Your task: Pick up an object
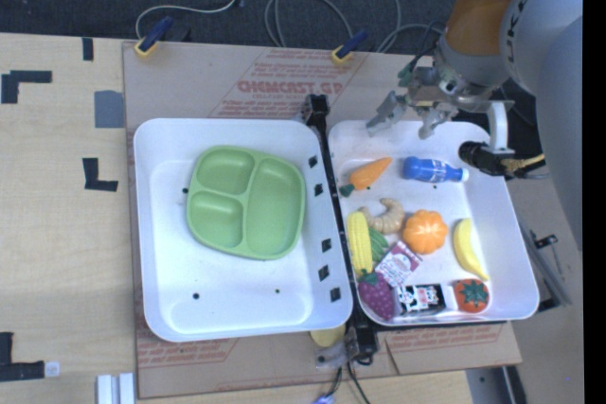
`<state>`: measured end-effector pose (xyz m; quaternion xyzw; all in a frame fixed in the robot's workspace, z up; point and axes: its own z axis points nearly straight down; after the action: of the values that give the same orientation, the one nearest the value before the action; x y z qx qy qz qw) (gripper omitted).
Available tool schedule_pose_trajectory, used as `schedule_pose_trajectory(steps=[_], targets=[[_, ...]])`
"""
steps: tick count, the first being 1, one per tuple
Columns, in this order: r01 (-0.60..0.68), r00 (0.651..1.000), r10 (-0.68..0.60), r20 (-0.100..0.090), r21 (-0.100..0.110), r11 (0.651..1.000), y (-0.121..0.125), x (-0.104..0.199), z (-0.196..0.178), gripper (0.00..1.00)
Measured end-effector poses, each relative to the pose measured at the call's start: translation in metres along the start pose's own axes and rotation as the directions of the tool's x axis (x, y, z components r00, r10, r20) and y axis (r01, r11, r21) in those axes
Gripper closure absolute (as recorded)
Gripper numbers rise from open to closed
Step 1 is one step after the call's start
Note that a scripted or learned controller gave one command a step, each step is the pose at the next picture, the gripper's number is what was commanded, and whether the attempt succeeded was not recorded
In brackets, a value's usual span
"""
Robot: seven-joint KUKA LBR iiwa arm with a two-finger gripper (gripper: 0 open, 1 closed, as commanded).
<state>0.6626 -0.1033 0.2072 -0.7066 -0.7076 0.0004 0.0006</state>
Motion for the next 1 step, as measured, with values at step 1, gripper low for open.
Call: schedule_pose_trajectory(steps=[1], targets=[[-0.001, 1.0, 0.001, 0.003, 0.001, 1.0, -0.0308, -0.0014, 0.1285, 0.0]])
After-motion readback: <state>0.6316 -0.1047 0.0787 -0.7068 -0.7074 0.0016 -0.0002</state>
